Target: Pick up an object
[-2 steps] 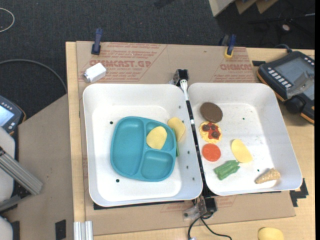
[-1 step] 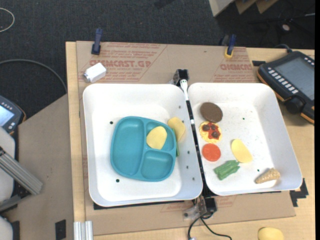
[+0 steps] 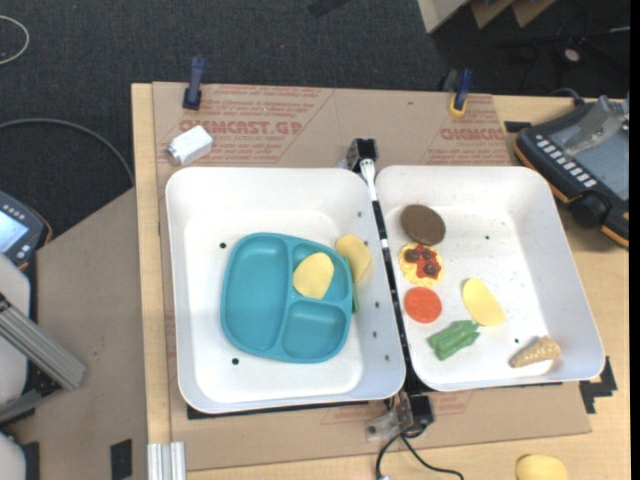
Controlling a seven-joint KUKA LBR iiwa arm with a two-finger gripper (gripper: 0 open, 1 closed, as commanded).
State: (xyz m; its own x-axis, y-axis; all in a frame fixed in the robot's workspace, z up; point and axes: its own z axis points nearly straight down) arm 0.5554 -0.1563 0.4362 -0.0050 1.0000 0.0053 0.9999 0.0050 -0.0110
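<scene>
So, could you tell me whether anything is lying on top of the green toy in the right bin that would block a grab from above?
Nothing visible does. The green toy lies uncovered in the right bin, with the red disc just beside it.

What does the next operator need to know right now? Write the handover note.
Left bin: teal divided plate with one yellow piece on it; a second yellow piece lies at the plate's right edge.
Right bin: brown patty, pizza-like piece, red slice, yellow piece, green vegetable, tan piece.
Done: nothing lifted.
Left: pick up any object.
</scene>
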